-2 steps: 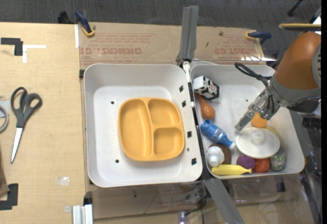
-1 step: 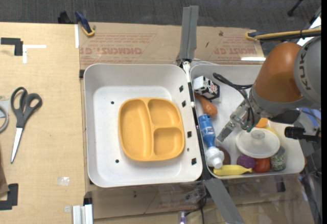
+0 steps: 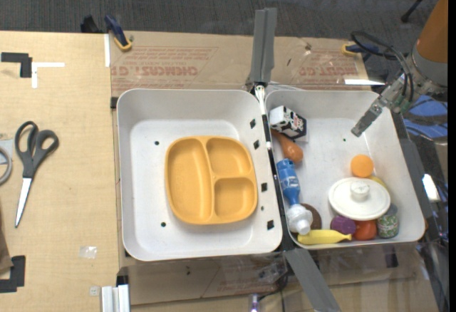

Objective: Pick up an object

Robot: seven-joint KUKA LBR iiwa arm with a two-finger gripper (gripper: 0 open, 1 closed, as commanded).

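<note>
Gripper (image 3: 358, 129) angled over right bin (image 3: 324, 100), far-right rim close behind.
Bare floor directly beneath; orange ball (image 3: 362, 165) below. Grip state cannot be told.

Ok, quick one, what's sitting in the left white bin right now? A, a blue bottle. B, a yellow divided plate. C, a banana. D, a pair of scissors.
B: the yellow divided plate lies alone in the left bin, while the blue bottle and banana are in the right bin and the scissors lie on the bench.
</note>
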